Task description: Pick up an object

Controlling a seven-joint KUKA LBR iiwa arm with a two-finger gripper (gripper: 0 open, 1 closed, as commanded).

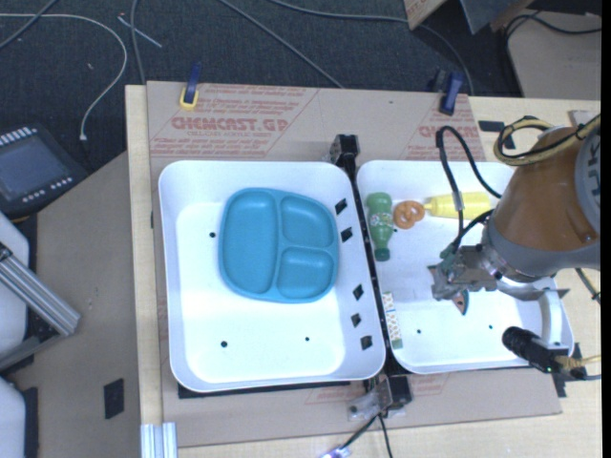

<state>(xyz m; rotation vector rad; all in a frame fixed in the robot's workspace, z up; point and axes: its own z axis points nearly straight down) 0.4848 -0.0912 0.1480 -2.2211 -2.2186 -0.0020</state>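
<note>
In the right bin (430, 346) a small green bottle (380, 222) lies near the left wall. An orange ring-shaped item (409, 214) sits just right of it, and a yellow item (456, 204) lies further right along the far wall. My gripper (456, 284) hangs low over the middle of the right bin, below and to the right of these three items and apart from them. The grey and orange arm (544, 208) covers the bin's right side.
The left bin (191, 332) holds a blue divided plate (279, 244). A black divider with clips (355, 256) runs between the bins. Black cables (458, 160) loop over the right bin's far edge. Bare white floor shows in the right bin's near part.
</note>
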